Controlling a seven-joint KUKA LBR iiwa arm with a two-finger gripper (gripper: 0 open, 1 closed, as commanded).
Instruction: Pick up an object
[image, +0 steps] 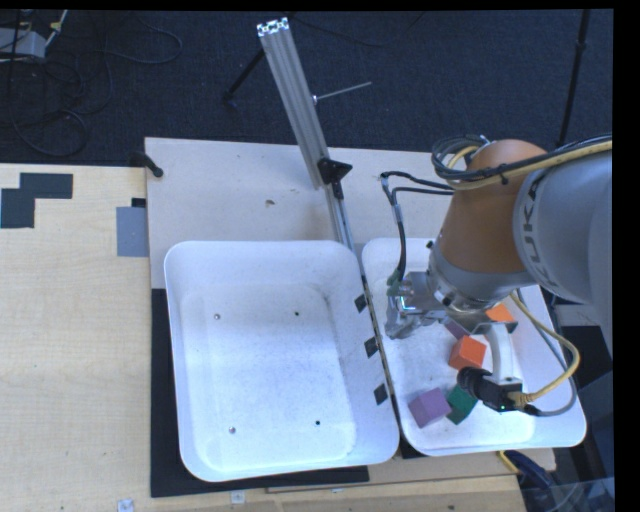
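Orange block, small and cube-like (467, 352), lying in the shallow white plastic bin on the view's right (556, 428), about mid-way down that bin and close under the robot's wrist. Resting free on the bin floor, not held. Just below it, a small purple block (430, 407) and a dark green block (462, 403), side by side and touching or very nearly so, near the bin's front edge. A second orange piece (499, 314) further back, partly hidden by the arm; shape hard to make out.

Grey robot arm with a broad orange band (500, 230) reaching in from the right and covering the back half of the same bin. Metal two-finger gripper (403, 318) low at the bin's left side, beside the wall shared with the neighbouring bin and apart from the orange block. Open or closed: cannot tell from this angle. Nothing seen in its grasp.

Black cables (398, 215) looping from the wrist, and a yellow cable (562, 368) curving down to a black connector (484, 385) just beside the green block.

Larger white bin on the left (260, 350), dotted with a few dark specks. Slanted aluminium rail (298, 100) rising behind the two bins. Pale bench top (230, 190) beneath both, light wooden surface (70, 350) to the left, dark carpet (120, 80) behind.
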